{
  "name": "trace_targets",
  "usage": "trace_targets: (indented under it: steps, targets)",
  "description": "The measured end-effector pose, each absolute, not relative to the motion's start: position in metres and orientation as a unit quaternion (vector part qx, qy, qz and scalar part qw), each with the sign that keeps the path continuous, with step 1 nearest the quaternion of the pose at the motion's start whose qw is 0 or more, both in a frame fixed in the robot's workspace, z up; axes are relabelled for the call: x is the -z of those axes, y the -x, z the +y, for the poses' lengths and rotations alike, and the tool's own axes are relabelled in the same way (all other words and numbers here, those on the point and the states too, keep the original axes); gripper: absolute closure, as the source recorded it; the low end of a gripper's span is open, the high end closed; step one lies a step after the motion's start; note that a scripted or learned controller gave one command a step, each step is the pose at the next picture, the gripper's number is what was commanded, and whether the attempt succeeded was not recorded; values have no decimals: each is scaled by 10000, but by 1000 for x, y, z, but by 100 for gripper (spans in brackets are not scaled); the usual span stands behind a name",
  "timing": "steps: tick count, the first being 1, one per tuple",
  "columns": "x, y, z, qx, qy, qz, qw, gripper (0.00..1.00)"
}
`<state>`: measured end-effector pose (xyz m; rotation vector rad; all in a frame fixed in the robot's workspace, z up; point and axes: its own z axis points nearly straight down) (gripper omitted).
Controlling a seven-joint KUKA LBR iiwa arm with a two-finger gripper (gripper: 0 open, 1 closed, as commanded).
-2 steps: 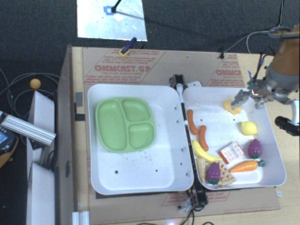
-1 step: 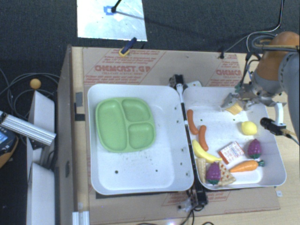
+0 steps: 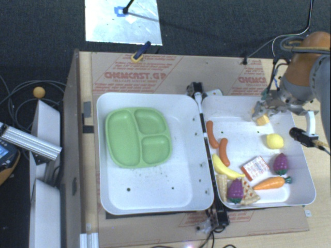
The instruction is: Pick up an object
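Note:
My gripper (image 3: 260, 111) hangs low over the far right part of the right bin (image 3: 232, 107). A small yellow block (image 3: 263, 120) lies right at its tip; I cannot tell whether it is gripped or only touched. In the same bin lie two orange sausages (image 3: 209, 133) (image 3: 223, 151), a banana (image 3: 226, 167), a lemon (image 3: 274, 141), a red box (image 3: 255, 168), a carrot (image 3: 269, 183) and two purple fruits (image 3: 281, 163) (image 3: 235, 189).
The left bin (image 3: 155, 195) holds a green divided plate (image 3: 138, 137). A ridge with clips (image 3: 202, 138) separates the two bins. The arm (image 3: 305, 66) rises at the right edge, with a black cable part (image 3: 302, 136) over the bin's right rim.

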<state>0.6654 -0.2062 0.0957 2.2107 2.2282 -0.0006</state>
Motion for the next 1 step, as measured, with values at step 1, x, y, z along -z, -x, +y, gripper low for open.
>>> trace_targets:
  steps: [1]
  targets:
    - [-99, -664, -131, 4, -7054, 7088, -17, 100]
